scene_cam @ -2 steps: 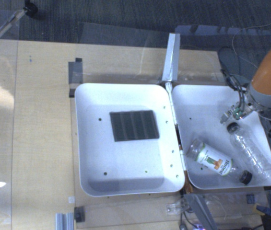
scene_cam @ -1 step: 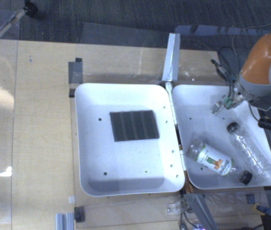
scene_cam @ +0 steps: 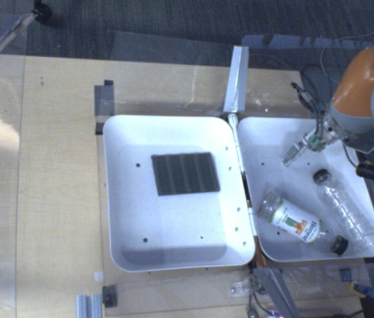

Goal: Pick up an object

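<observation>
Over on the far left, well away from the fingers, sits the left bin (scene_cam: pixel 173 191) on the pale wooden table (scene_cam: pixel 47 177), and lying flat in the middle of it is a dark ribbed pad (scene_cam: pixel 185 173), square to the bin walls. Moving right, past the divider where the two bins meet, we come to the right bin (scene_cam: pixel 266 138), and here is where the action is. The gripper (scene_cam: pixel 294 154) hangs over the upper part of this bin, its fingers (scene_cam: pixel 291 156) pointing down and to the left at a slant, coming off the grey arm with its orange band (scene_cam: pixel 362 78) at the right edge. Nothing sits between those fingers; whether they are spread or pressed together I cannot tell at this size, they read as one thin pale sliver. Below them, toward the near edge of the bin, lies a small jar (scene_cam: pixel 291 220) on its side, white lid toward the left, orange and green label facing up, well apart from the fingertips. Just right of the fingers and a little lower is a small black cap (scene_cam: pixel 320 175), near but not touching. Further right and lower again a clear plastic bottle (scene_cam: pixel 345 207) lies diagonally across the bin floor, and a second dark cap (scene_cam: pixel 339 245) sits by the bin's near right corner.
</observation>
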You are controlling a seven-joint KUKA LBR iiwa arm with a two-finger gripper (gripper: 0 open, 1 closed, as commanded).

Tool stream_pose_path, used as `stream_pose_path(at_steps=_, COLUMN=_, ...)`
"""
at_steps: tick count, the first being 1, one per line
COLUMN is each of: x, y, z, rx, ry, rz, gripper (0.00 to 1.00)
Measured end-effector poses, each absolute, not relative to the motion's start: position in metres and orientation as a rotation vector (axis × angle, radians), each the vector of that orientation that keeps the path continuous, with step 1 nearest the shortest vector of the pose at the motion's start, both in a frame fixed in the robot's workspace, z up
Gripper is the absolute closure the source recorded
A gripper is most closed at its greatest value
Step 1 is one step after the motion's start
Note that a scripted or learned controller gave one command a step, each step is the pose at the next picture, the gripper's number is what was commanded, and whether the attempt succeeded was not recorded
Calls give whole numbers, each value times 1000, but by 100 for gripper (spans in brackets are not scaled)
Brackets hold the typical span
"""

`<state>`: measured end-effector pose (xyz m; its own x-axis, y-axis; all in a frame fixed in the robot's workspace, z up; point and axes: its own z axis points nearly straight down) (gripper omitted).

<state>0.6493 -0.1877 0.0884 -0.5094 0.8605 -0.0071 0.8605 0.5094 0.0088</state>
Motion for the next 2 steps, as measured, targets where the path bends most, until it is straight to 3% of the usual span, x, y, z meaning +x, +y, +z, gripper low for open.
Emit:
stream_pose_path(at_steps=1, x=597, y=-206, z=89, rx=1664, ry=2652, rz=6, gripper=0)
stream_pose_path(at_steps=2, x=597, y=-206, z=89, rx=1665, ry=2652, rz=6, gripper=0)
